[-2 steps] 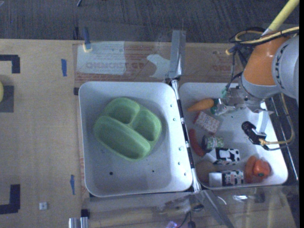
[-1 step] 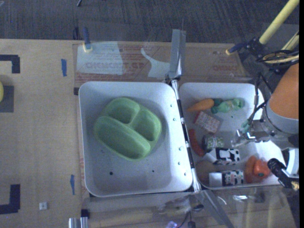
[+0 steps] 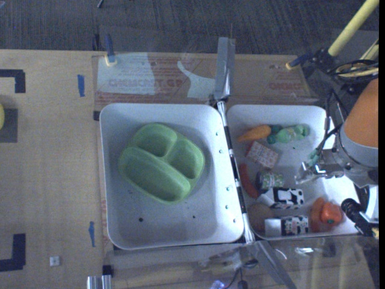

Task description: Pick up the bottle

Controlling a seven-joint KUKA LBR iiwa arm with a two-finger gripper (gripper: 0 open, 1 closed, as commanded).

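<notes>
Crowding the bottle [image 3: 271, 179] — cow carton [image 3: 287, 197], carrot [image 3: 255, 132]; gripper [image 3: 313, 170] finger spread unclear.

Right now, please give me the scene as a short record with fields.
left bin: holds a green divided plate
right bin: holds several small items, among them a carrot and a black-and-white carton
arm: enters from the right, above the right bin
claw: over the right bin, with no item seen between its fingers
bottle: I cannot tell which item it is
</notes>
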